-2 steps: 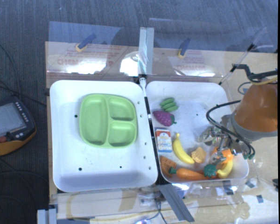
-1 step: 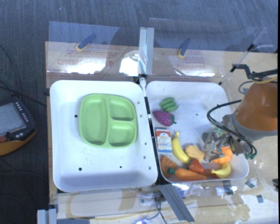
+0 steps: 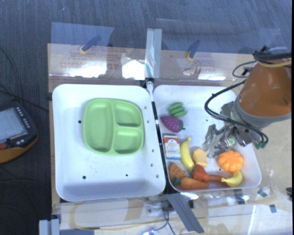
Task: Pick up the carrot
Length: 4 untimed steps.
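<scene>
Orange carrot [image 3: 194,183] lay at the right bin's [image 3: 206,94] front edge, untouched.
Gripper [image 3: 211,142] hung above the bin's middle, fingers spread and holding nothing, near a yellow banana [image 3: 186,153]; the carrot sat apart, beside a small pumpkin [image 3: 231,160].

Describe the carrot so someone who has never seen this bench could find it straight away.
Start at the right-hand white bin, the one crowded with toy food, and go to its near edge. The carrot lies there on its side, between a brown ridged piece and a small banana. It is the only long orange tapering piece; the pumpkin nearby is orange too, but round.
</scene>
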### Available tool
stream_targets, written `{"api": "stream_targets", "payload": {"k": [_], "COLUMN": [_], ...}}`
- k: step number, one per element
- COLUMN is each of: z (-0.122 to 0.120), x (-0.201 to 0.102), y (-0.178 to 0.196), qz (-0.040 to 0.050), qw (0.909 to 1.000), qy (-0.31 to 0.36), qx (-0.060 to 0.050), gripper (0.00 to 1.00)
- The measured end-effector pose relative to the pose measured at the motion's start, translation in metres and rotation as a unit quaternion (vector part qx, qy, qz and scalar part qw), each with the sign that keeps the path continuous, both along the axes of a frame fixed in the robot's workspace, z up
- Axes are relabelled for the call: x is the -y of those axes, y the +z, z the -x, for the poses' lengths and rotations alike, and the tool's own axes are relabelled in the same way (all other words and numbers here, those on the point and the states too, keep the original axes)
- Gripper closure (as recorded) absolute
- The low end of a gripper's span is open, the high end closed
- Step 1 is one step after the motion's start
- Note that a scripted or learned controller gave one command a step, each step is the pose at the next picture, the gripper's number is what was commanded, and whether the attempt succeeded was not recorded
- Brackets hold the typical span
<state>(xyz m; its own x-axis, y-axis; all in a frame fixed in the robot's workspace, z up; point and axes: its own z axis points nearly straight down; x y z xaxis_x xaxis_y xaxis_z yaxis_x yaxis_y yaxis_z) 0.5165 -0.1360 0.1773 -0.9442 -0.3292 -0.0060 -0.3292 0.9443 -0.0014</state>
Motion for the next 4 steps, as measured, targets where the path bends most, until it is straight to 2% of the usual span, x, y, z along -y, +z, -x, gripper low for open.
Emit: {"api": "stream_targets", "payload": {"k": [1, 2, 3, 4], "z": [0.0, 0.009, 0.018, 0.031], "x": [0.053, 0.062, 0.079, 0.026], "y": [-0.07, 0.006, -0.021, 0.032], "qz": [-0.0007, 0.0027, -0.0003, 0.0001], "qw": [0.9751, 0.967, 0.9555, 0.981], "qy": [0.222, 0.255, 0.295, 0.194], "qx": [-0.004, 0.001, -0.003, -0.001], "gripper": [1.0, 1.0, 1.0, 1.0]}}
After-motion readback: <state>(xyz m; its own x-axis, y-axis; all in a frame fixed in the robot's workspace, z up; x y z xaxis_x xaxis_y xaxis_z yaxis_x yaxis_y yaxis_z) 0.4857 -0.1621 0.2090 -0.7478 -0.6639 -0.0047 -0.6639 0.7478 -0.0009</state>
